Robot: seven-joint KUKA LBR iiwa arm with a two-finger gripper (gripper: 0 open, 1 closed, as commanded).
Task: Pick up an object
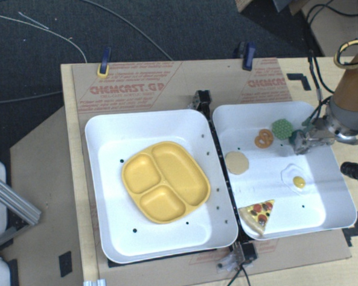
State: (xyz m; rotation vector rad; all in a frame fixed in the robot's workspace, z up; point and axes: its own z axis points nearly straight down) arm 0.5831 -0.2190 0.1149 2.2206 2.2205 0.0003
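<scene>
The right bin (329, 218) holds several toy foods: a brown pretzel (263, 138), a green broccoli-like piece (281, 128), a tan round cookie (236, 162), a fried egg with a yellow yolk (296, 179) and a pizza slice (258, 215) at the near edge. My gripper (301, 141) hangs low at the bin's far right side, just right of the green piece and the pretzel. Nothing is visible between its fingers.
The left bin (106, 138) holds a yellow three-compartment plate (164, 181). Black clamps sit between the bins at the far (202, 99) and near (246, 252) ends. The arm's grey body (349, 108) reaches in over the right bin's far right corner.
</scene>
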